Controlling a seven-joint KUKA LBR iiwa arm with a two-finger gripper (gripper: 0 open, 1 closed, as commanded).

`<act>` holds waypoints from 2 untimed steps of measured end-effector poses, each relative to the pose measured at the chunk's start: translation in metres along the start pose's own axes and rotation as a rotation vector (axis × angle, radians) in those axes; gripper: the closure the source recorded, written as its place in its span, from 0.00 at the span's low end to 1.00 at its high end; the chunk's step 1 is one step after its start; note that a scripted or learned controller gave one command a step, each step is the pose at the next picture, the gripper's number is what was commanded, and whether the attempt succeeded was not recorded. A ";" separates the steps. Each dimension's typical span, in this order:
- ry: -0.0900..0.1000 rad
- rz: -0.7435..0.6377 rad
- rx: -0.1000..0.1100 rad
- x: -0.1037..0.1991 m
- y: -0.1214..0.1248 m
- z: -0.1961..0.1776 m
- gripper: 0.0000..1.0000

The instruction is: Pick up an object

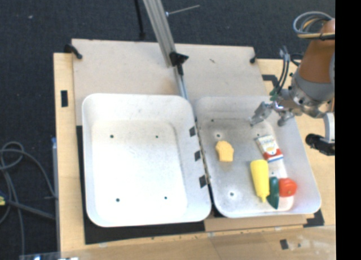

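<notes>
Objects lie in the right bin (237, 109): yellow lump (224, 151) mid-bin, toothpaste tube (268, 147) and yellow bottle (259, 179) toward its right edge; gripper (272, 110), fingers apart and empty, hovers at the bin's far edge; it should descend squarely over one isolated item.

right bin (225, 109): open centre | obstacles: yellow chunk (224, 151), tube (271, 150), yellow bottle (259, 179) by right wall

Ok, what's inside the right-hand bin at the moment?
The right bin holds a small yellow lump, a yellow bottle, a white tube, a green item and a red piece. Whatever lies beneath those crowded items is covered.
</notes>
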State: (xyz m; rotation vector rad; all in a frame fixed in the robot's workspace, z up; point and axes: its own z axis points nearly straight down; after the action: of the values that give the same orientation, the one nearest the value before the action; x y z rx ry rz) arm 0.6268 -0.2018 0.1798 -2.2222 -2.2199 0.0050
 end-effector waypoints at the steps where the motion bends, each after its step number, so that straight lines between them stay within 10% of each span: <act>1: 0.001 0.002 0.002 0.001 0.000 0.063 0.00; 2: -0.001 0.004 -0.008 0.000 0.002 0.047 1.00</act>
State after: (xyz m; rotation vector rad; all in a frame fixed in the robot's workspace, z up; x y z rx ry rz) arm 0.6287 -0.2022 0.1328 -2.2304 -2.2203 -0.0024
